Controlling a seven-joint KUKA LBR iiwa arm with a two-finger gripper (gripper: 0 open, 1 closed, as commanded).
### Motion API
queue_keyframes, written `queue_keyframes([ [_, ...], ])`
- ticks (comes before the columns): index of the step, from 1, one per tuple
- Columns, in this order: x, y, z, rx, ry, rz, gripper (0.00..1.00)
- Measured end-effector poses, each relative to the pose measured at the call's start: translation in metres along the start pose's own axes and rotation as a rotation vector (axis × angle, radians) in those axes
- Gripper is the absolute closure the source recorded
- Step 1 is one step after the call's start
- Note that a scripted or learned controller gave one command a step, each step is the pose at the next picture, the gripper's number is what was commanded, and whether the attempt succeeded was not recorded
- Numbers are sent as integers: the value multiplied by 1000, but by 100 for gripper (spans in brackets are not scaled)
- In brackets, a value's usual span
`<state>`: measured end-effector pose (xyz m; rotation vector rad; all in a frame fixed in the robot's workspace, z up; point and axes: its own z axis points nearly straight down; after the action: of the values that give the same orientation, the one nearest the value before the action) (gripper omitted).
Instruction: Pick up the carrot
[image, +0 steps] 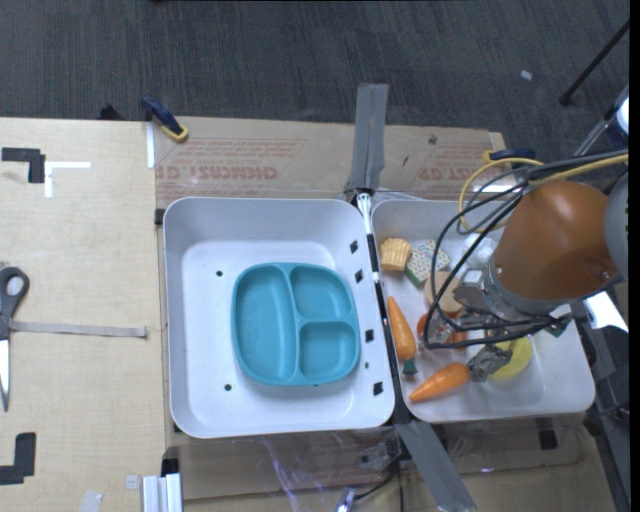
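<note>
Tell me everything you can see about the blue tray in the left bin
The tray is a teal-blue plate, rounded-rectangular, plastic by its look, split by raised ridges into three compartments: one long one on the camera's left, two smaller ones on the right. It lies flat, slightly rotated, in the middle of the left bin, with nothing in it.

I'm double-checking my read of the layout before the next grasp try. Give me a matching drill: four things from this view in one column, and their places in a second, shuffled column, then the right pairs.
Things:
1. teal plastic divided plate
2. orange carrot with a green stem end, upright in the view
3. orange carrot lying slantwise
4. yellow ridged corn piece

Places:
A. near front of the right bin
B. far left corner of the right bin
C. middle of the left bin
D. along the right bin's left wall

Pairs: 1-C, 2-D, 3-A, 4-B
</note>
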<state>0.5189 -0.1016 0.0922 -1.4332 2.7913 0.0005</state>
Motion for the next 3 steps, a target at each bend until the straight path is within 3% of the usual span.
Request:
queue_keyframes([
  [1, 25, 31, -1, 1, 1, 19, 0],
  [2, -5, -18, -1, 2, -1, 319, 0],
  [3, -7, -19, -11, 4, -4, 316, 100],
])
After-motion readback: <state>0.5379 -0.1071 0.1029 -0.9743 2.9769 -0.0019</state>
